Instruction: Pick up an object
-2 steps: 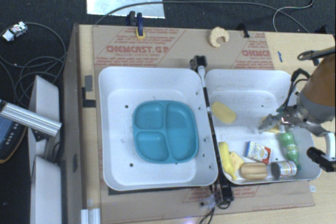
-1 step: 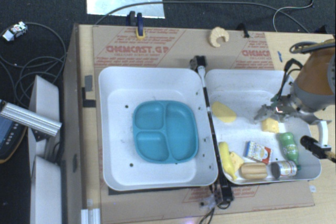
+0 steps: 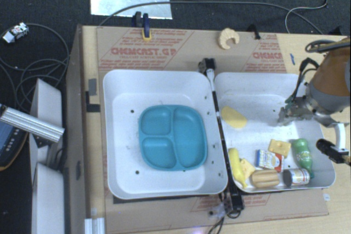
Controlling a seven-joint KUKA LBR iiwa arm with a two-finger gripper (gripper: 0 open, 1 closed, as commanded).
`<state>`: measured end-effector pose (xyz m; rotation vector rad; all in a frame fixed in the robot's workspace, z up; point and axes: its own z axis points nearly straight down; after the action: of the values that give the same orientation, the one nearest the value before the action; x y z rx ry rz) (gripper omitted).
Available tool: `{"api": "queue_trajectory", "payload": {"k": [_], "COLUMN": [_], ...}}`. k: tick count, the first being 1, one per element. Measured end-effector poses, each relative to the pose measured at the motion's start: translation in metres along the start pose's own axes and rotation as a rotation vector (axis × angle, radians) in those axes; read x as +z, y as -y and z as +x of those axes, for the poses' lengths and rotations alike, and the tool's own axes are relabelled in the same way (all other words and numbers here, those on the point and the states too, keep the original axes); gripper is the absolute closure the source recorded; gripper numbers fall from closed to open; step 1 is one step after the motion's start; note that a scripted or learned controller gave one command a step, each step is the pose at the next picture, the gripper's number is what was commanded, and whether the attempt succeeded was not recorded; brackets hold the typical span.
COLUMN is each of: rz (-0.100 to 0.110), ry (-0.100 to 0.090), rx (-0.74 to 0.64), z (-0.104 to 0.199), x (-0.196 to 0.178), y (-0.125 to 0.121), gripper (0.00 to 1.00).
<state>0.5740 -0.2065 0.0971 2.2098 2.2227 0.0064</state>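
Note:
My gripper hangs low over the right bin, near its right wall, with nothing visibly in it. A pale yellow lemon-shaped piece lies to its left, apart from it. Along the bin's front lie a banana, a hot-dog bun, a small red and white box, a yellow wedge, a green bottle and a silver can. The nearest of these, the yellow wedge, sits a short way in front of the gripper.
The left bin holds a blue divided plate. A tan croissant-shaped toy rests on the cardboard behind the bins. A black clamp sits where the bins meet. The arm's orange-banded wrist stands over the right bin's far right.

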Motion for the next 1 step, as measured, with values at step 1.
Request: {"api": "queue_trajectory", "payload": {"k": [1], "rz": [0.001], "ry": [0.000], "rx": [0.000], "z": [0.0000], "x": [0.0003], "y": [0.0003], "gripper": [0.00]}}
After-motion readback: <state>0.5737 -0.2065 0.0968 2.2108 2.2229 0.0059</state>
